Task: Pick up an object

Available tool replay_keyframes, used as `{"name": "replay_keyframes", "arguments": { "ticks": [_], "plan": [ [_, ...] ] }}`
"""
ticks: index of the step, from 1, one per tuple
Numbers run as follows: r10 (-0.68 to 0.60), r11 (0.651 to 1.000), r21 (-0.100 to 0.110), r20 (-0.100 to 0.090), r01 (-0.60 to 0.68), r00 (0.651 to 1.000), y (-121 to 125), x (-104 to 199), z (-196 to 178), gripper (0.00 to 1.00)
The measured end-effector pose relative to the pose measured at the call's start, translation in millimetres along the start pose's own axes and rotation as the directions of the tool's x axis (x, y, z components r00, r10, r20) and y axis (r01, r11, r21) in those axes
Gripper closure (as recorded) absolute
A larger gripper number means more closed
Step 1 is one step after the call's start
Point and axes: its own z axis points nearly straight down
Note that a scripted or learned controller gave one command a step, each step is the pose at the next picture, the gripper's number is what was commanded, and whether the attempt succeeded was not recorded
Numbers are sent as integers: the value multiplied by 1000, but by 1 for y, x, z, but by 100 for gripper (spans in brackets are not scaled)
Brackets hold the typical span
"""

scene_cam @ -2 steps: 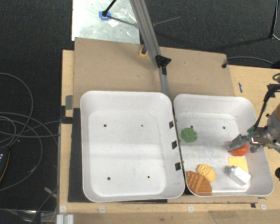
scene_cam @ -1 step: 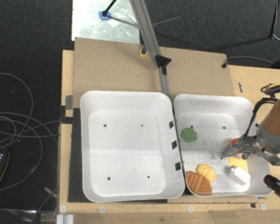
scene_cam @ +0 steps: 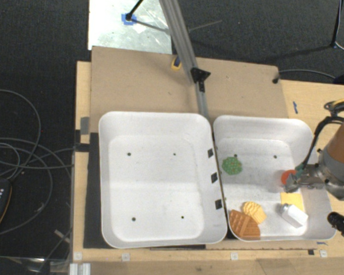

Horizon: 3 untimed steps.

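White plastic, two shallow bins side by side on a tan cardboard-covered surface (scene_cam: 238, 80). Left bin (scene_cam: 112, 131) has only small dark holes in its floor. Right bin (scene_cam: 301, 132) holds all the objects. Green knobbly object (scene_cam: 232, 165) lies near the bin's left wall, toward the middle, well apart from the rest. Along the near edge of the right bin: a brown waffle-like piece (scene_cam: 245, 225) at the near-left corner, touching a yellow ridged piece (scene_cam: 254, 211) just behind it. Toward the near-right corner, a small white cylinder-like object (scene_cam: 293, 214) lying tilted, just beside a flat yellow block (scene_cam: 292, 199). Red-orange object (scene_cam: 286, 177) sits by the right wall, right at the tip of the pincer (scene_cam: 297, 179); it looks touching or nearly so, but contact cannot be confirmed. Arm (scene_cam: 339, 153) comes in over the surface's right edge, grey with an orange section, pincer low inside the right bin. Pincer fingers are too dark and small to read; cannot tell whether they are spread or closed, nor whether anything sits between them. Grey pole (scene_cam: 183, 40) slants across the far edge of the surface toward the seam between the bins. Black cables (scene_cam: 13, 149) lie on the dark floor beyond the surface's left edge.
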Motion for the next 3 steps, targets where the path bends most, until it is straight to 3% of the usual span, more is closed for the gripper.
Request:
{"name": "replay_keyframes", "arguments": {
  "ticks": [2, 3],
  "plan": [
    [-5, 1000, -7, 3, 5, 1000, 10, 5, -114, 100],
    [-5, 1000, -4, 2, 5, 1000, 12, 5, -145, 100]
  ]
}}
